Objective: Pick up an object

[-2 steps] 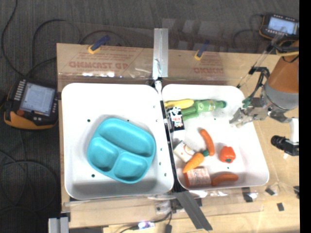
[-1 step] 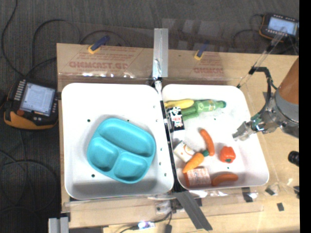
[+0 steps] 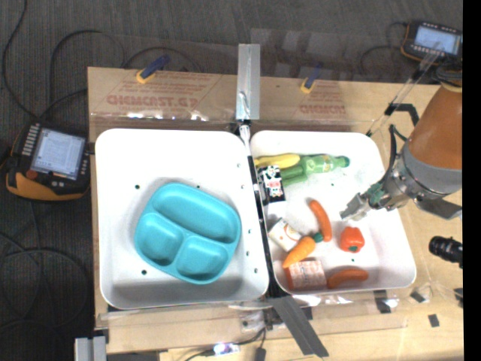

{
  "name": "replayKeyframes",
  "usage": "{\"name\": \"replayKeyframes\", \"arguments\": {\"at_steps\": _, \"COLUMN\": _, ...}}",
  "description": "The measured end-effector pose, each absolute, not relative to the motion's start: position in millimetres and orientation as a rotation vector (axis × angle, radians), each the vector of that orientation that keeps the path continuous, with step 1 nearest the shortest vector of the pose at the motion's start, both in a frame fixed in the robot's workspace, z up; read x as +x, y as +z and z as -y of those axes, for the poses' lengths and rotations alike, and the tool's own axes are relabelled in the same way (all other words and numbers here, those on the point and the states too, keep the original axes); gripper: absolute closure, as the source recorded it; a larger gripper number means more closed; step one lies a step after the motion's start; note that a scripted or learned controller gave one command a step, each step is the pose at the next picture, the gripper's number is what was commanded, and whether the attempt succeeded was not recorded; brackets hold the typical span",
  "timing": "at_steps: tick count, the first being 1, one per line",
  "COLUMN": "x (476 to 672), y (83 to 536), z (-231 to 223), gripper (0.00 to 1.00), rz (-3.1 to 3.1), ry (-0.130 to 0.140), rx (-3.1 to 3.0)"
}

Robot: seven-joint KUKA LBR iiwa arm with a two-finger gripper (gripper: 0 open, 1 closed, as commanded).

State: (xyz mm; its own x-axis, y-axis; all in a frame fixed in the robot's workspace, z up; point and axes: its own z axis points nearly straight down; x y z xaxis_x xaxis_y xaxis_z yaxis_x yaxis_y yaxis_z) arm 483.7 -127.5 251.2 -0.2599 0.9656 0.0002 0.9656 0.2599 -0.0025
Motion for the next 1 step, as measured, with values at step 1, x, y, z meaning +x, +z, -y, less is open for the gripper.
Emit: {"name": "replayKeyframes", "arguments": {"at_steps": 1, "x": 483.6, "y": 253.5, "z": 93.2, "gripper": 1.0, "rz": 2.585, "ry": 0.003, "rx": -1.782}}
